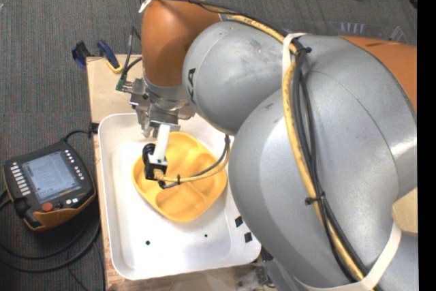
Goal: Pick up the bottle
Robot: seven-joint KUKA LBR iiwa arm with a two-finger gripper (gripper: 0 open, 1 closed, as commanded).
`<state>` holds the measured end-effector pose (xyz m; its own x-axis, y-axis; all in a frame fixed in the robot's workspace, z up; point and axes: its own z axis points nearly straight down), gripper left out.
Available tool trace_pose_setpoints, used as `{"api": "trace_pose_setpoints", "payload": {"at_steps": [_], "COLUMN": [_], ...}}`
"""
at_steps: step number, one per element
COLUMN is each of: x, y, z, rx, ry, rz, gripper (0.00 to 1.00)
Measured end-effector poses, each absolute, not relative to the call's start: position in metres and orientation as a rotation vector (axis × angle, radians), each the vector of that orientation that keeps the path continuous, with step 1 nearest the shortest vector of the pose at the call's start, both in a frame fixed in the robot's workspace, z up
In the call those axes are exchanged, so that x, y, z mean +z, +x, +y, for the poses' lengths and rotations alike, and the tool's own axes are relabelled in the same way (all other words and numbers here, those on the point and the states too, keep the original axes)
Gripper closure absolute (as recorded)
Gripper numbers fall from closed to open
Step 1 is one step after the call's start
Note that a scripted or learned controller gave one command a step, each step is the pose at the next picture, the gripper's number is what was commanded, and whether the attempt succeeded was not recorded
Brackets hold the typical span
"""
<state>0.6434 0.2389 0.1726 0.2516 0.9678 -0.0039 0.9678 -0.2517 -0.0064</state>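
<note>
Over the white bin (109,215), the gripper (154,120) hangs low above a yellow divided plate (187,191), probably hunting for the bottle there. Can't tell if the claw's apart or together. The bottle's spot is hidden, maybe under the arm (306,146).

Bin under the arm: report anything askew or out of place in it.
The yellow plate lies skewed in the bin, turned at a slant to its walls, its upper edge under the gripper. Two dark specks dot the bin floor. Nothing looks spilled or broken.
</note>
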Motion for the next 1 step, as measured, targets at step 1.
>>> {"api": "trace_pose_setpoints", "payload": {"at_steps": [1], "x": [0.1805], "y": [0.643], "z": [0.2399], "rx": [0.017], "ry": [-2.478], "rz": [-1.925], "gripper": [1.0]}}
